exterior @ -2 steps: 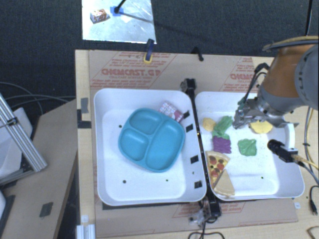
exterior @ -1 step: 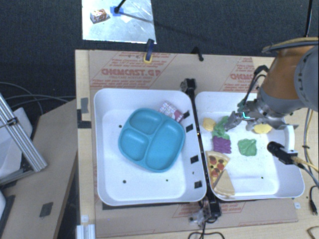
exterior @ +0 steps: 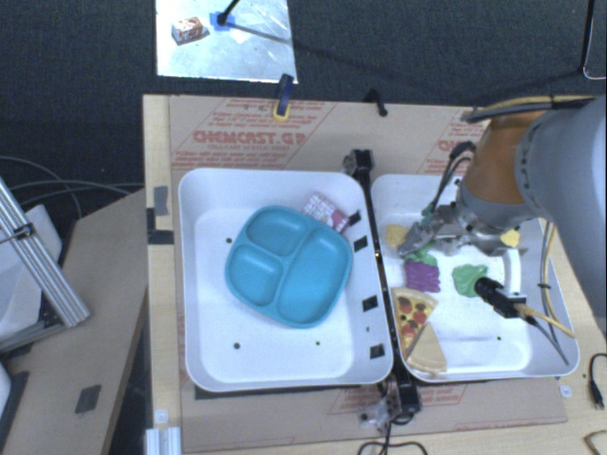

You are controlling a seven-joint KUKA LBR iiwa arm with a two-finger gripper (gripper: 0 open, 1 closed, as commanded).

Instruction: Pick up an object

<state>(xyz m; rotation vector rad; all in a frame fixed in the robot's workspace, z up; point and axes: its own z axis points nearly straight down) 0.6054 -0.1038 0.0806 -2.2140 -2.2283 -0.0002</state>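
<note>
In the right-hand bin (exterior: 541,349), over its upper-left part, I hang with my gripper (exterior: 414,243) low above the toys, the arm (exterior: 531,169) slanting in from three o'clock. I sit here because the loose things in this bin crowd together at this end, so a short drop reaches several of them. Just at six o'clock of my tips lies the purple grape bunch (exterior: 422,275); I judge that to be the likeliest thing to take, since it is nearest. At four o'clock of me is a green piece (exterior: 469,278), and further toward six o'clock the pizza slice (exterior: 414,322) lies flat against the bin's left wall. A yellow piece (exterior: 395,234) shows at nine o'clock of my tips, close by.

My tips are dark and small against the clutter, and I cannot tell how far apart they stand or whether anything sits between them; nothing is plainly held.

The left bin (exterior: 209,349) carries a blue divided plate (exterior: 289,263) in its middle, with a small pink-and-white packet (exterior: 325,209) at its one o'clock. Both are well apart from me.
</note>
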